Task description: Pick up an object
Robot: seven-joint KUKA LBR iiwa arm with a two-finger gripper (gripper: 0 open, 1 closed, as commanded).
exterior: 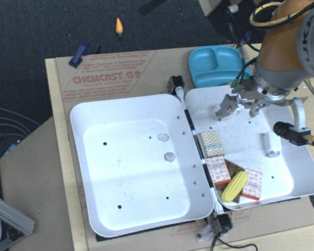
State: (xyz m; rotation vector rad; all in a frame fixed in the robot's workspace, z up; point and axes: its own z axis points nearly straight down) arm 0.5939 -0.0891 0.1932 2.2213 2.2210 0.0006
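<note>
A yellow corn cob [234, 186] lies diagonally among small boxes [214, 156] at the near left edge of the right bin [296, 174], well below and slightly left of the gripper [238, 106], whose fingers are spread and hold nothing.

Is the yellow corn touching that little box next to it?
Touching. The camera view shows the yellow corn lying across the edge of the little box in the right bin, with no gap between them.
</note>
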